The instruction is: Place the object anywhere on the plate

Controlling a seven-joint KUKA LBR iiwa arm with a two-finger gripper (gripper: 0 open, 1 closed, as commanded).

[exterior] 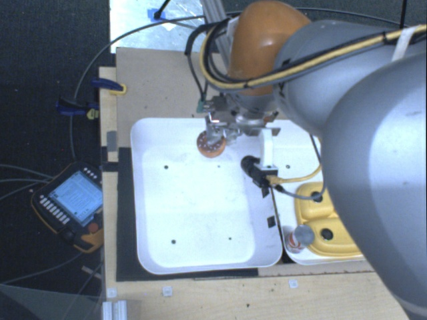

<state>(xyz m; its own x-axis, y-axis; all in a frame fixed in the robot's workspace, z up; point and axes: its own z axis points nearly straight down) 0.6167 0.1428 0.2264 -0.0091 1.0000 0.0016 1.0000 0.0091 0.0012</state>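
Camera view showed the gripper (213,133) low over the left bin's (150,199) far edge, a small round brown object (211,145) seemingly pinched between its fingertips. Before release, a level, gentle lowering was judged best.

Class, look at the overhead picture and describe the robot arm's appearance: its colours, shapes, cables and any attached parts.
The arm is bulky, with smooth rounded grey casings. Above the wrist sits a domed orange band. Black and yellow cables loop around that joint, and a yellow cable runs along the grey casing. Below the band hangs a small metallic gripper of silver parts. A black fitting carrying a yellow cable sits beside it.
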